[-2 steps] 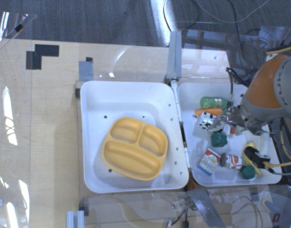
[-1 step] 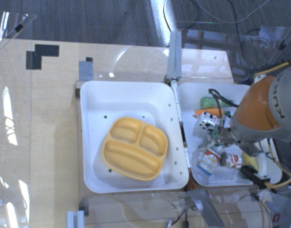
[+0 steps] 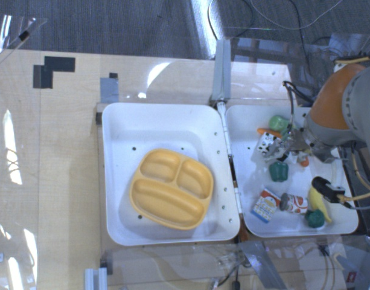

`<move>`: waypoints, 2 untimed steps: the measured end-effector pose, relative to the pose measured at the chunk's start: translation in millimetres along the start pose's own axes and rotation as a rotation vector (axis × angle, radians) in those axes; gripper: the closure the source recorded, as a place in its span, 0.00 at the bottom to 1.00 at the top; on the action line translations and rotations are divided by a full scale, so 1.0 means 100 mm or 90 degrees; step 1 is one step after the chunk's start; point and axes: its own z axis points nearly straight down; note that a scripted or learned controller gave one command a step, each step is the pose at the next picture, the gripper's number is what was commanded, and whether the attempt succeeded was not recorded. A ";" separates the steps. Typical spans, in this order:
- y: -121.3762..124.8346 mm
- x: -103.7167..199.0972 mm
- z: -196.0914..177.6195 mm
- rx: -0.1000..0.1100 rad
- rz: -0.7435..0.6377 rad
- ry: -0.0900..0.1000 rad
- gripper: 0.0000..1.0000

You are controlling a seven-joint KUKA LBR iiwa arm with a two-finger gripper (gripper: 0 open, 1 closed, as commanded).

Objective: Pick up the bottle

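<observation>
The bottle (image 3: 291,202), lying sideways in the right bin (image 3: 245,162), looks orange-and-white with a grey cap, gripper (image 3: 285,151) state unclear

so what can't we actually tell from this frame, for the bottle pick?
- gripper, camera view: the wrist and cables cover the fingers, so their state and contents are unreadable.
- bottle: no item in the right bin reads clearly as one; all are too small. The white and orange item is a guess.
- Items under the arm: partly hidden, including the green piece.
- yellow tray in the left bin: fully legible.
</observation>
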 end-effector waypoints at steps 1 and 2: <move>0.14 -0.18 0.01 0.002 0.013 0.001 0.00; -0.64 0.22 -0.02 0.000 -0.125 0.002 0.00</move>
